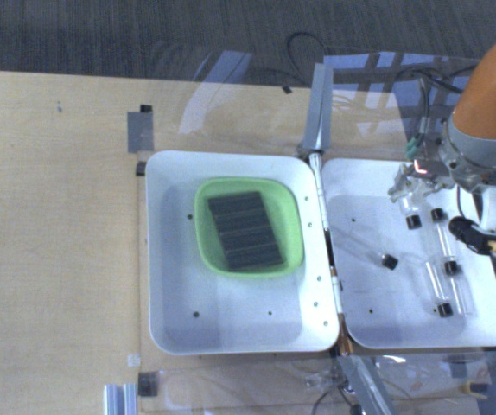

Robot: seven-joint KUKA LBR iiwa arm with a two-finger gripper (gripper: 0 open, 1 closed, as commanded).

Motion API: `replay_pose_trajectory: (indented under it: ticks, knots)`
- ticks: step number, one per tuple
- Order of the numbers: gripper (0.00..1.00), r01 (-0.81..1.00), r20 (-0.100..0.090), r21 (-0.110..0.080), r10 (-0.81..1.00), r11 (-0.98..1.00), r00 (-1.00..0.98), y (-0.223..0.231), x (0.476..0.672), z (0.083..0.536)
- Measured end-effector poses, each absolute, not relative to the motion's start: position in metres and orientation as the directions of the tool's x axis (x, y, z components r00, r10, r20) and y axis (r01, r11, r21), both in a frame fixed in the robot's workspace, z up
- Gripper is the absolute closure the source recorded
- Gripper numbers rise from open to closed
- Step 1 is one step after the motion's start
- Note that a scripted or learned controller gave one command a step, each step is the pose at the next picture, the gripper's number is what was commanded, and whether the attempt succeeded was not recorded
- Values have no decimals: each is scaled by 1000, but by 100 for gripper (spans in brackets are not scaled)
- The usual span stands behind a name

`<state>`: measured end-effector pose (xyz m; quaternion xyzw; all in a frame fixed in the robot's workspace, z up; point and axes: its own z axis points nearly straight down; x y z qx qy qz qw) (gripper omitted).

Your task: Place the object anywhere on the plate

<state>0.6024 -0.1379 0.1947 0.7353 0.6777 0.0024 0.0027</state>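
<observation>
Two white bins sit side by side on the wooden counter (pixel 49 232). The left bin (pixel 231 327) holds a green plate (pixel 293 223) with raised rim, set toward the bin's far half. A dark ribbed rectangular object (pixel 244 229) lies flat on the plate, slightly angled, wholly inside the rim. The right bin (pixel 360 318) contains clear fixtures with small black pieces: one black piece (pixel 390 262) near the middle, others farther right along transparent rods (pixel 443 271). The arm (pixel 490 102), grey with an orange band, enters from the right and hangs over the far right corner of the right bin. The jaws (pixel 421 184) are well apart from the plate and the object; nothing visible is between them, but whether they are released or clenched cannot be told from this view
</observation>
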Motion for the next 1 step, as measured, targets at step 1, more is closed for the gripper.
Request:
replay_pose_trajectory:
  ticks: [1]
  knots:
    - [0, 997, 0, 7, 997, -81, 81, -138, 602, 195]
